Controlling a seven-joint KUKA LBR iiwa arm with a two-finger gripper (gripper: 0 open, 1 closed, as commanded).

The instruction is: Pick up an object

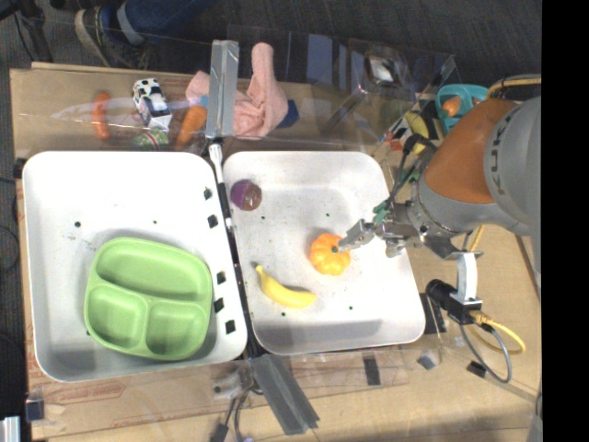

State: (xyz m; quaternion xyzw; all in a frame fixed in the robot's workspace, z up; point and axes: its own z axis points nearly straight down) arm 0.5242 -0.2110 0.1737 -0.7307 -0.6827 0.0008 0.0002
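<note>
Reaching in from the right edge of the worktop [64,86], our arm [479,168] stretches over the right-hand white bin [368,168], and its jaws [348,243] sit right against the upper right side of an orange fruit [328,254] that lies a little right of that bin's middle. We can see the tip touching or just beside the fruit, but we cannot tell how far the jaws are parted, nor whether the fruit sits between them.

Just below and to the left of the orange fruit, we see a yellow banana [283,289] lying at a slant on the bin floor, near but apart from the fruit. Up near the bin's upper left corner, close to the divide between the bins, rests a small purple round object [245,194], well apart from the other two.

Over in the left-hand white bin [55,201] we see a green compartment tray [147,297] lying flat toward the lower part.

Along the far edge of the worktop, behind the bins, we see a pink cloth [258,95] and a small black-and-white toy [147,95] among some clear wrapping.
</note>
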